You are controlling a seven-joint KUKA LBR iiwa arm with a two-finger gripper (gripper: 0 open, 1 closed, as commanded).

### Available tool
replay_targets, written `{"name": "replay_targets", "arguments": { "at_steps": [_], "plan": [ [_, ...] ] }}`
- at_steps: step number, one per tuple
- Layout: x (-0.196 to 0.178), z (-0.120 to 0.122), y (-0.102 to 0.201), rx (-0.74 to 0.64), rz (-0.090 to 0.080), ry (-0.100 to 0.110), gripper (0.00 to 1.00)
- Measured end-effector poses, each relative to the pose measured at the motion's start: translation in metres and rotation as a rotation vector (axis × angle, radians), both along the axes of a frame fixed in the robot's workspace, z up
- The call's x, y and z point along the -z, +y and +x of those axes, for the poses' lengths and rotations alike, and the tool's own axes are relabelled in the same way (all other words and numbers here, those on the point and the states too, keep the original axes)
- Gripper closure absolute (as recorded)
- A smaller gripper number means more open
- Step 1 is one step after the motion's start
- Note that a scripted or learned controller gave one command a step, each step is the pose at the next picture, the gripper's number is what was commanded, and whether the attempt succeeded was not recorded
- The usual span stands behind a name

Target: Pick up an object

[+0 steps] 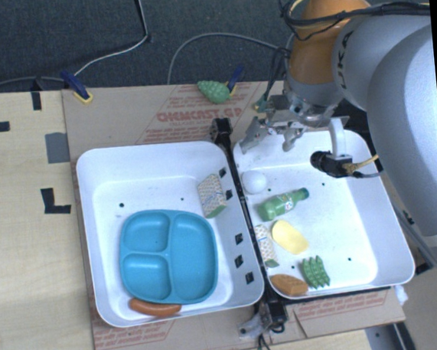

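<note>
My gripper hangs over the far left corner of the right bin. Its two fingers stand apart and open, with nothing between them. Just below it lies a white egg-shaped object. Nearer the front lie a green bottle, a yellow lemon-like piece, a small patterned packet, a green ridged item and a brown bread-like piece.
The left bin holds a blue divided plate, an orange sausage at its front edge, and a patterned box by the divider. A green object lies on the cardboard behind the bins.
</note>
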State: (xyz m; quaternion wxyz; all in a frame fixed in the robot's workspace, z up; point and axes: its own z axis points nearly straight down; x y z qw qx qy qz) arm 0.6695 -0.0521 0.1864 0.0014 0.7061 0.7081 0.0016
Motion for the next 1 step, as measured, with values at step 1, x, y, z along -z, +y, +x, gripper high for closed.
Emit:
{"name": "replay_targets", "arguments": {
  "at_steps": [1],
  "plan": [
    [0.0025,-0.0909,-0.0014,0.003,0.0,0.007,0.0]
  ]
}}
